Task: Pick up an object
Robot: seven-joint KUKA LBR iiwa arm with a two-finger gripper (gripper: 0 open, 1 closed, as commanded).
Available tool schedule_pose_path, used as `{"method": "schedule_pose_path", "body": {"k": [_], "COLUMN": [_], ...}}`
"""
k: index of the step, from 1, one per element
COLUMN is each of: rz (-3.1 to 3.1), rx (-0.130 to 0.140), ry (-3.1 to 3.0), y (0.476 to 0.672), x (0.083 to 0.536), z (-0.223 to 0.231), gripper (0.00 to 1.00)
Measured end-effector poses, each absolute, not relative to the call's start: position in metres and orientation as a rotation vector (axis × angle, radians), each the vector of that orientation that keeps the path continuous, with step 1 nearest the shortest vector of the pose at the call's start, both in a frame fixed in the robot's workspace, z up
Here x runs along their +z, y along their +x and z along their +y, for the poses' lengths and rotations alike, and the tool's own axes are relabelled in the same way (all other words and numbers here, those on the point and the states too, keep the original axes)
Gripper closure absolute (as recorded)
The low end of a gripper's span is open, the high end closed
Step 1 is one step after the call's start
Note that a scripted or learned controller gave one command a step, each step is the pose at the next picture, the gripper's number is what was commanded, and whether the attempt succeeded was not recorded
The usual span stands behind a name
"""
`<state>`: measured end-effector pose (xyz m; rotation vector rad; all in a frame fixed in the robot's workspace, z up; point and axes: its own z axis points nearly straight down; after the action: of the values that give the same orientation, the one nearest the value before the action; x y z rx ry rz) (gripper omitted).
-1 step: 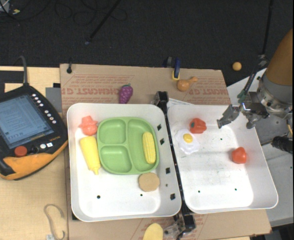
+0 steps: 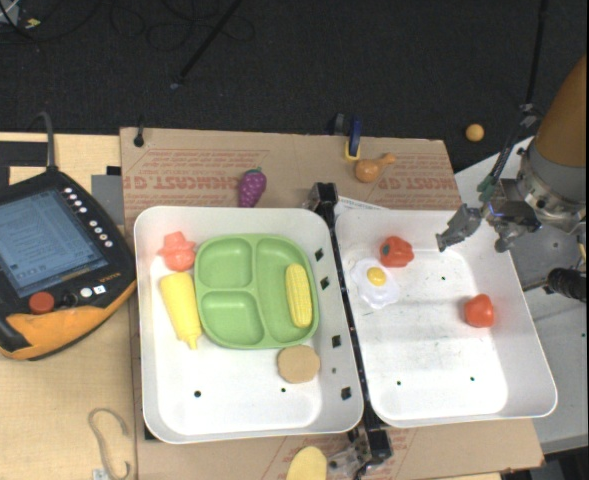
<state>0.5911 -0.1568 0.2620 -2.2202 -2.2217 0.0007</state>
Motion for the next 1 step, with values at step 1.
{"method": "schedule_pose_path", "body": {"k": [1], "rz": [-2.222], "rx": [0.006], "ry": [-2.211], "y": [0.5997], "x": [0.2034], "z": [-0.15], "gripper": [0.0]}}
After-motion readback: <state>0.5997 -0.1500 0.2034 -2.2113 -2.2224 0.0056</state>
